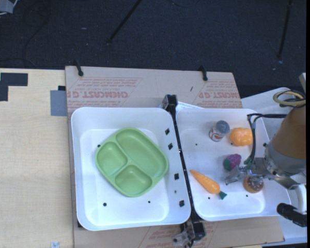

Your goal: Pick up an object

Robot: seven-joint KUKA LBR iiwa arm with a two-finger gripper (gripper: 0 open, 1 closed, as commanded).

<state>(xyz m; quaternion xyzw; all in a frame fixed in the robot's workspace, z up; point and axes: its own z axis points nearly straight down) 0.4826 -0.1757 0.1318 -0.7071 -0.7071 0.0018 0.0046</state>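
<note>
The right bin holds several small objects. An orange carrot with a green tip lies near its front left. A purple and green toy sits mid-bin. At the back are an orange fruit and a small grey-topped can. My gripper hangs low at the bin's right side, just right of the purple toy. A brown round object lies right at the gripper's tip, partly covered by it. Nothing is visibly lifted.
The left bin bears a green divided plate. A black divider runs between the bins. The arm's orange band and cables overhang the right bin's right wall. Cardboard lies under and behind both bins.
</note>
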